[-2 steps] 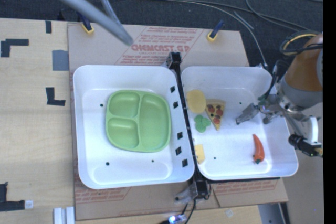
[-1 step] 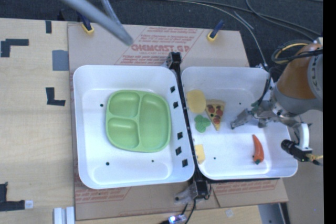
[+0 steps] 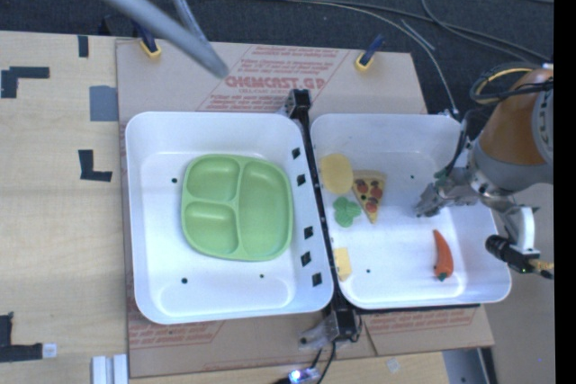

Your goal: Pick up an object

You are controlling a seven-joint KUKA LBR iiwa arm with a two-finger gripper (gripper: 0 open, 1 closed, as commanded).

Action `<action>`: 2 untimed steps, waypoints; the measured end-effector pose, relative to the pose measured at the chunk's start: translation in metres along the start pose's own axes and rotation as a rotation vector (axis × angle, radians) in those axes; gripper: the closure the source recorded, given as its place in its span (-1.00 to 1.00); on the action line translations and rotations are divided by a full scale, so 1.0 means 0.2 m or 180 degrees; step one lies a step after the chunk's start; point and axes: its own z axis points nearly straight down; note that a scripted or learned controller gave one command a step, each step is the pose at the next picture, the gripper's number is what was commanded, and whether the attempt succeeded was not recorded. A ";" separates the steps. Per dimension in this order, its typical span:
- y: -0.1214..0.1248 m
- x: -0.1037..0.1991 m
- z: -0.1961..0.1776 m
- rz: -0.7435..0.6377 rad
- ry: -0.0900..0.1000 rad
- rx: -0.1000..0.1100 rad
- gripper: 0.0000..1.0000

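Orange-red toy carrot lies below the gripper, whose opening I cannot tell.

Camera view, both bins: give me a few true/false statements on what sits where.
1. The green divided plate lies in the left bin. True.
2. The orange carrot toy lies in the left bin. False: it lies in the right bin, near its right wall.
3. The pizza slice toy lies beside the yellow round piece. True.
4. The gripper holds the carrot toy. False: the carrot lies on the bin floor, apart from the gripper.
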 end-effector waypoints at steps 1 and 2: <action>0.04 0.02 -0.23 0.0001 0.0016 0.0008 1.00; 0.01 0.01 -0.53 0.0003 0.0013 0.0004 1.00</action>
